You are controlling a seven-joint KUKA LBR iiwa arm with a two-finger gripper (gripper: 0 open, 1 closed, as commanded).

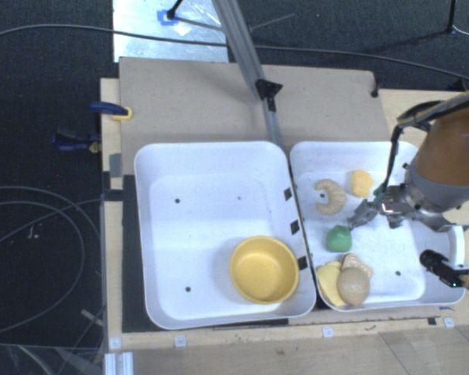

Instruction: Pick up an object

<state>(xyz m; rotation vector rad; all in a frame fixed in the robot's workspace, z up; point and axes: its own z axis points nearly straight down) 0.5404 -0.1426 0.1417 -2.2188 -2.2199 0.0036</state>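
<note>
My gripper (363,216) reaches in from the right over the right bin (399,156). Its tip hangs just above and to the right of a small green object (338,238), with nothing seen held in it. A tan croissant-shaped piece (329,195) lies to the upper left of the tip. A small yellow piece (362,183) lies above it. At the bin's front left sit a pale yellow item (329,279) and two tan bread-like pieces (353,284), pressed together.
The left bin (187,178) holds a yellow bowl (264,269) at its front right, close to the wall shared by the two bins. A grey pole (242,45) slants down to the back edge between the bins. The arm's body covers the right bin's right side.
</note>
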